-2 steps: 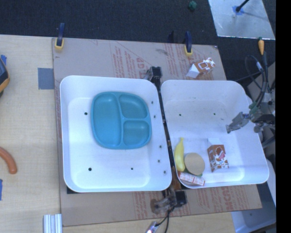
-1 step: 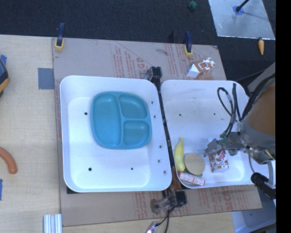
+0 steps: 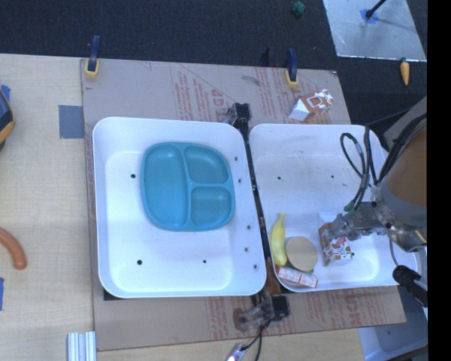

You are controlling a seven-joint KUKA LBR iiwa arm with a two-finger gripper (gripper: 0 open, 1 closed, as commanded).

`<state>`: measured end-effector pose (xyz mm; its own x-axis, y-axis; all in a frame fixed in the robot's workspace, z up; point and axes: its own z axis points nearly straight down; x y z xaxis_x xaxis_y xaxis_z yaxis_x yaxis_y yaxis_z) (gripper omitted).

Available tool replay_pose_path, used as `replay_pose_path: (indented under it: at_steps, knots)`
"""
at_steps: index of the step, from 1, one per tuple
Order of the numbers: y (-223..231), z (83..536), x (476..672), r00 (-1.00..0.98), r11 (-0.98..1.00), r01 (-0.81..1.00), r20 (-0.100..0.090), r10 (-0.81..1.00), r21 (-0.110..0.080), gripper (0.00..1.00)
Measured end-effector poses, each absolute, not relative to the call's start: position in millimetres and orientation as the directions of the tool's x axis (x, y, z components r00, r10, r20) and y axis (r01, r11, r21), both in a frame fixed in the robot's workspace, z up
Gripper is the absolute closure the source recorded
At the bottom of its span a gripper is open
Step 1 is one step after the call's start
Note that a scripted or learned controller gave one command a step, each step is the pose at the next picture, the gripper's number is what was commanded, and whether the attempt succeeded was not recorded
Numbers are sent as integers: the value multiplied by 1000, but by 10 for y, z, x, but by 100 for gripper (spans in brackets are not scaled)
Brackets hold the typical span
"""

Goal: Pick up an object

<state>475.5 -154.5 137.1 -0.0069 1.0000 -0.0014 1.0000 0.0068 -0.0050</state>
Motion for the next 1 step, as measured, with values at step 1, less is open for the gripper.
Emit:
replay_pose_path:
  at_steps: [1]
  knots:
    - [-898,1919,5168,-5,5,1000,1,1000,-2,100]
